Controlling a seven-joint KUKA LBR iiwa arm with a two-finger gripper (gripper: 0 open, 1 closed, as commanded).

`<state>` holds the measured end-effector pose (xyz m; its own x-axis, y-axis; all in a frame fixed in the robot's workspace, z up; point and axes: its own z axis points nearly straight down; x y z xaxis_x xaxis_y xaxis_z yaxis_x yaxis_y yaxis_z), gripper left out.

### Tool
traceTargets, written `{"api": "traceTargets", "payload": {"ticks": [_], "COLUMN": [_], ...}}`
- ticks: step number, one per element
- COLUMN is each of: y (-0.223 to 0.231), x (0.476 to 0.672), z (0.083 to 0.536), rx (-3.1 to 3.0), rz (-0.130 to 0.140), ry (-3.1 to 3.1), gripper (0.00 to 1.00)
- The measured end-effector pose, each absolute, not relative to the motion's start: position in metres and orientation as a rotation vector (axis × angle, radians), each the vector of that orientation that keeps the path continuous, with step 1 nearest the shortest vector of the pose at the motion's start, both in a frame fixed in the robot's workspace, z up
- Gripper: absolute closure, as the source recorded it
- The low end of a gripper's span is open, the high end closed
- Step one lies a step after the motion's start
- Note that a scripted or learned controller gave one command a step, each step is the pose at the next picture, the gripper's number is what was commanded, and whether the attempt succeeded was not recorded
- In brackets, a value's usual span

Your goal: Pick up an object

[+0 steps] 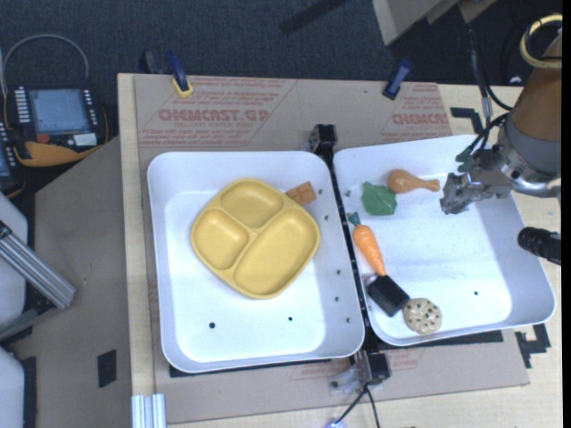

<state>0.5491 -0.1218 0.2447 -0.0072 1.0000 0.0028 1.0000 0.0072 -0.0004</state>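
- Objects for picking lie in the right bin (500,266), and I place everything relative to this bin.
- Inside it, near the far edge, lies a tan drumstick-shaped toy (410,182), and just beside that, toward the divider between the bins, a green piece (379,200).
- An orange carrot (368,248) lies along the bin's left wall, with its green end pointing away from the camera.
- A black block (386,294) lies nearer the front, and a round speckled cookie (421,315) is touching or almost touching it at the front edge.
- The gripper (453,194) hangs over the far right part of the bin, near the thin end of the drumstick-shaped toy but apart from it; I see nothing between its fingers, and I cannot tell if they are spread or pressed together.
- To the left of this bin stands the left bin (178,319), holding a yellow divided plate (256,237) with three compartments.
- A small brown block (302,193) touches the plate's far right rim.
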Motion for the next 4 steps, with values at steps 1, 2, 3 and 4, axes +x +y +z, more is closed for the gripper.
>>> {"api": "traceTargets", "payload": {"ticks": [1,2,3,4], "y": [-0.071,-0.015,0.035,0.086], "x": [0.567,0.581,0.592,0.612], "z": [0.231,0.236,0.221,0.233], "rx": [-2.215,-2.221,-2.215,-2.216], "rz": [0.001,-0.002,-0.002,-0.006], "ry": [-2.225,-2.223,-2.228,-2.229], "gripper": [1.0,1.0,1.0,1.0]}}
